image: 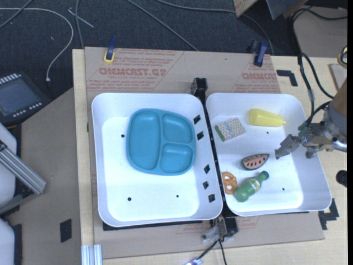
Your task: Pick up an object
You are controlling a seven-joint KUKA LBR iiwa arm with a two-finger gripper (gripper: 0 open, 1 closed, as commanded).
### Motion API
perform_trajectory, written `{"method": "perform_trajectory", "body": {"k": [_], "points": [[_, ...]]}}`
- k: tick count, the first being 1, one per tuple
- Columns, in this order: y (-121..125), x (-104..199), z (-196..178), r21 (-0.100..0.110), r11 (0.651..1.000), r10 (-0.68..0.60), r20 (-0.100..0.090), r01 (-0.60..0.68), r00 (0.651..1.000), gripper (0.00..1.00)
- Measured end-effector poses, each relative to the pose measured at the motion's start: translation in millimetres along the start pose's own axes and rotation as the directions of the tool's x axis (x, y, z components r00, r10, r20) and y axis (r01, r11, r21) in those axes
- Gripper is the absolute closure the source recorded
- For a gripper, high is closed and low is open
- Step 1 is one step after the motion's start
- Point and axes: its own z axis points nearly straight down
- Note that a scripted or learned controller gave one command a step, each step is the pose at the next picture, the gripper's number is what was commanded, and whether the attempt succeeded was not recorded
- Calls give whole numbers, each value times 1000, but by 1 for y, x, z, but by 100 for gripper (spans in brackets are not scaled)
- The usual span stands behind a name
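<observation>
Red print on the cardboard sheet (165, 65) that covers the bench (80, 148) reads roughly "CHEMCAST G.P.", once behind each bin; the smaller lines under it are too fine to read. Two blue clamps (111, 51) pin the sheet's far edge.

The left bin (110, 197) carries a blue divided plate (161, 141) in its far half. The right bin (309, 192) holds the loose things: a yellow toy (266, 117) by the far edge, a checked green and white packet (229, 129) near the inner wall, a watermelon slice (255, 161) around the middle, and a green bottle (250, 185) lying beside a pretzel (229, 181) at the near inner corner.

The gripper (295, 147) hangs over the right bin's outer side, its two dark fingers spread apart with nothing between them, well apart from the watermelon slice and the bottle.

Cables (49, 15) trail over the dark floor behind the bench, and a small screen (19, 95) sits off its left edge.
</observation>
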Motion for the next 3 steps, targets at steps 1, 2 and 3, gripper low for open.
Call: {"method": "perform_trajectory", "body": {"k": [1,2,3], "points": [[3,0,-6,-12,1000,-4,3,4,1000,0],[-1,-5,39,-7,1000,-2,1,2,1000,0],[0,3,99,-6,1000,-4,0,4,1000,0]]}}
